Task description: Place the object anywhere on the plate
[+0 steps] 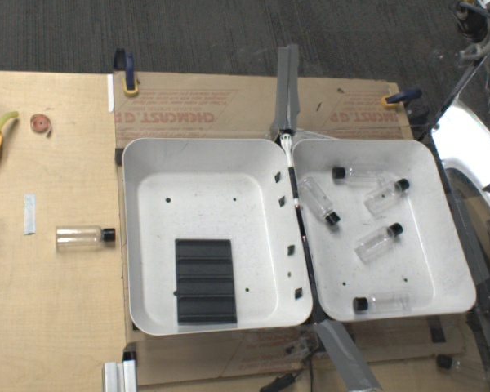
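1. Vials, clear with black caps: five lying loose in the right bin [441, 219] — top [353, 172], upper right [387, 194], left [319, 200], middle [378, 242], bottom [381, 304].
2. Plate [204, 282], black, ribbed: flat in the left bin [147, 235], near its front edge.
3. Spare vial [85, 236]: on the tabletop [57, 317], left of both bins.

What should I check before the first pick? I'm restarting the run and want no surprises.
1. Vials in the right bin: ok, five clear black-capped vials lie there, apart from each other.
2. Black ridged plate in the left bin: ok, flat, nothing on it.
3. Vial near the divider: not ok, close to the wall.
4. Stray vial on the bench: not ok, outside both bins.
5. Hand state: cannot tell.
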You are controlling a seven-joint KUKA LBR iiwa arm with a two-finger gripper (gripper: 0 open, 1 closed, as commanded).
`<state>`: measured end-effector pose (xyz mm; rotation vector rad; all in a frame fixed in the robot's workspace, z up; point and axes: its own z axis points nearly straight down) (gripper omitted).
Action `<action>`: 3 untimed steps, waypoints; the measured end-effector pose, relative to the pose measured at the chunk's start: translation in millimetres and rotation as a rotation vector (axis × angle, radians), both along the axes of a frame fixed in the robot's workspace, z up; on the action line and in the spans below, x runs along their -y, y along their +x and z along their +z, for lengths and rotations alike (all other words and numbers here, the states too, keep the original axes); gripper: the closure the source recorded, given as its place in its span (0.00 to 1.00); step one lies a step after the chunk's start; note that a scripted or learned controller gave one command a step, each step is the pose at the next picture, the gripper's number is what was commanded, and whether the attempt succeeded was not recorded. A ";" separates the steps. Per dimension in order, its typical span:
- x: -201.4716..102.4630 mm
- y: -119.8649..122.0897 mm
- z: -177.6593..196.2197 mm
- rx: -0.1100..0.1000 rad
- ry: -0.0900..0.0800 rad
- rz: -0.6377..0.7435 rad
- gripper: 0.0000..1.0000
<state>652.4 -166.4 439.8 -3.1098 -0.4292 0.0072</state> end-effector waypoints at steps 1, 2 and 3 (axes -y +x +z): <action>56.4 -7.9 -0.5 0.000 -0.001 -0.027 0.00; 20.4 0.1 0.0 0.001 0.000 -0.074 0.00; 56.1 0.9 -0.3 0.000 -0.001 -0.074 0.00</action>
